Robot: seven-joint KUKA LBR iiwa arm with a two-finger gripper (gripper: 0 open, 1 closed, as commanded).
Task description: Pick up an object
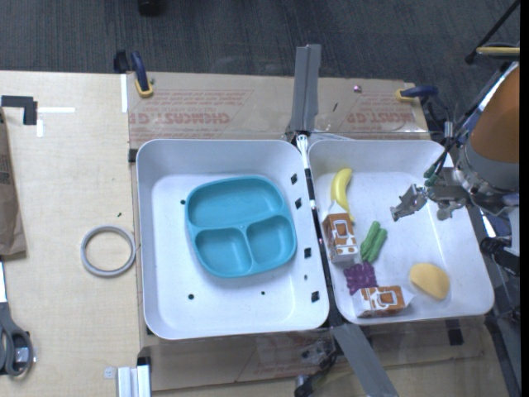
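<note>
My gripper (428,204) hangs over the right bin (463,246) near its far right side, open, with nothing between its fingers. Below and left of it lie a yellow banana (340,187), a small white and orange carton (340,236), a green pea pod (374,241), a purple bunch of grapes (359,276) and a second carton (382,301). A yellow lemon-like piece (430,280) rests at the near right of that bin, almost under the gripper.
The left bin (157,246) holds a blue divided plate (240,226). On the bench to the left are a grey tape ring (108,250), scissors (12,346) and a brown bag (10,197). Clamps (139,73) sit at the far edge.
</note>
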